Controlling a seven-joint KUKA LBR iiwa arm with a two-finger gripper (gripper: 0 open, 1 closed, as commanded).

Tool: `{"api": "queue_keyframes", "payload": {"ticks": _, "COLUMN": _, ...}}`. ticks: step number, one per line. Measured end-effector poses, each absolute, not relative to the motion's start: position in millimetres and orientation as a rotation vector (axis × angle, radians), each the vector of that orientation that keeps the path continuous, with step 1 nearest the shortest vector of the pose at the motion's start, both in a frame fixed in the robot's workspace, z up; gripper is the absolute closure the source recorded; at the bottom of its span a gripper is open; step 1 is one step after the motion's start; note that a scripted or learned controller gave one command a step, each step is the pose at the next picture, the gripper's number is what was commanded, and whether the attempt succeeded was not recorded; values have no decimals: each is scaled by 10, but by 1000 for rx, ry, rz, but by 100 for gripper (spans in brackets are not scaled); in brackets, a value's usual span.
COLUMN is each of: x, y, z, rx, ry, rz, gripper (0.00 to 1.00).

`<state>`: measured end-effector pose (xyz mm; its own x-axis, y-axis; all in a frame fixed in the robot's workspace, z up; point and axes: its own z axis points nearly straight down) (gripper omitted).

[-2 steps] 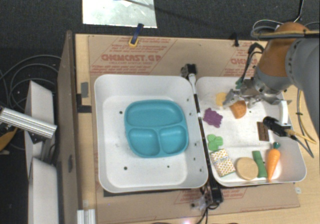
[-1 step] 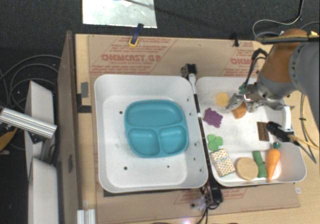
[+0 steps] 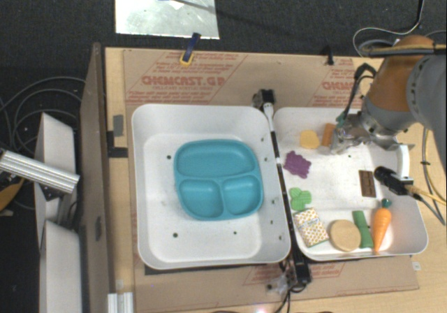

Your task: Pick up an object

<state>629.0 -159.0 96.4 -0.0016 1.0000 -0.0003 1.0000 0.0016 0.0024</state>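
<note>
Two shallow white bins sat side by side on the table [image 3: 209,70]. The left bin [image 3: 150,165] held a blue divided plate [image 3: 218,179] near its middle. The right bin [image 3: 412,231] carried the small objects: a yellow piece [image 3: 309,140] and an orange-brown block [image 3: 328,134] at its upper left, a purple piece [image 3: 297,163] by its left wall, a green piece [image 3: 300,198] below that, and a patterned square [image 3: 310,226] at the lower left. Along the bin's lower edge lay a round tan disc [image 3: 344,235], a green stick [image 3: 362,228] and a toy carrot [image 3: 380,224], with a small brown block [image 3: 367,183] above them.

The arm [image 3: 401,91] reached in from the upper right of the frame. Its end effector [image 3: 340,141] hung low over the upper part of the right bin, just beside the orange-brown block. Whether it was open or closed could not be told, and nothing was seen gripped in it.
</note>
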Motion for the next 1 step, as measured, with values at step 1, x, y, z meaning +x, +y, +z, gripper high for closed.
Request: {"api": "queue_keyframes", "payload": {"ticks": 1, "x": 5651, "y": -1969, "z": 1686, "rx": 2225, "ry": 2219, "rz": -1, "gripper": 100}}
